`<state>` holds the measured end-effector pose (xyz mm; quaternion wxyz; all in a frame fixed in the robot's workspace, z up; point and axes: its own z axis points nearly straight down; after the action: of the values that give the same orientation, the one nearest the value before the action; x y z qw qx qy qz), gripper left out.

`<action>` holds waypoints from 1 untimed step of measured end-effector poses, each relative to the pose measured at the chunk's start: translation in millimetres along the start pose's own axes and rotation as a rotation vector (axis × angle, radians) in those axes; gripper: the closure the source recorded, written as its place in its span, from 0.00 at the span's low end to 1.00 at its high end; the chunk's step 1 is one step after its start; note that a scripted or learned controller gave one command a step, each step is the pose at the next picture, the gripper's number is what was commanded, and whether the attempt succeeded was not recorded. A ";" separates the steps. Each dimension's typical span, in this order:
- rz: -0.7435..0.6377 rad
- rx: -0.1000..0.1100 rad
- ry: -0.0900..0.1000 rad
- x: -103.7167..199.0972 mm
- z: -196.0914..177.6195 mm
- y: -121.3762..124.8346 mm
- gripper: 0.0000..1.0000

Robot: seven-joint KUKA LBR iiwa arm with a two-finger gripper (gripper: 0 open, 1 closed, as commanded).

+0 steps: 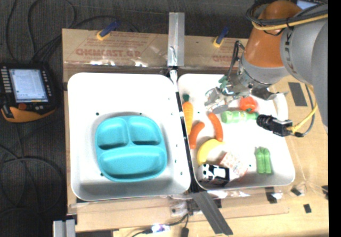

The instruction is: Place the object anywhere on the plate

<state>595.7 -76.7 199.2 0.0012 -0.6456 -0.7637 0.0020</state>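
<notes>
Hovering gripper [217, 97], grip state unclear, nr green cylinder [237, 117] lying left-right; plate [130, 148] apart.

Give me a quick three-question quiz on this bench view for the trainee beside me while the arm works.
1. True or false: the turquoise plate lies in the left bin.
2. Which bin is the gripper over? A) left bin B) right bin C) neither
3. Fill in: the yellow toy lies in the ___ bin.

Key
1. True; the plate has three compartments, and nothing lies on it.
2. B; the gripper hangs over the right bin's far part, near the green toy and the orange carrot.
3. Right; it lies beside the long orange-red pieces, toward the bin's near end.
</notes>
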 end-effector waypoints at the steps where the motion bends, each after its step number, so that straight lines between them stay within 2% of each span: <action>1: 0.029 0.002 0.002 75.3 1.7 -37.2 1.00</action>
<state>546.4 -8.7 197.7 0.0027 -0.6568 -0.7541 0.0023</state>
